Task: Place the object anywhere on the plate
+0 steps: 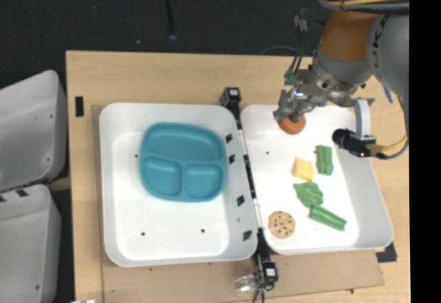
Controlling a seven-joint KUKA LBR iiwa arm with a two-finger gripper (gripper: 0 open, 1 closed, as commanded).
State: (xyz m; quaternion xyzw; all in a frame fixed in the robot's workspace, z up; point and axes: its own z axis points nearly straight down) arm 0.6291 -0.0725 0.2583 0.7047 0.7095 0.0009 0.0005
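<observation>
A teal plate [182, 160] with three compartments lies in the left bin [120, 226]. At the far end of the right bin [365, 226] sits a small orange round object [293, 126]. My gripper [293, 113] is directly above it, touching or nearly touching, and hides its upper part. The gripper's body blocks any view of how it stands around the object. The plate is well to the left of the gripper, across the divider between the bins.
The right bin also holds a yellow wedge [303, 169], a green pod [324, 159], a green leafy piece [308, 193], a green stick [327, 217] and a brown cookie [281, 224]. Black clips [231, 96] mark the seam between the bins.
</observation>
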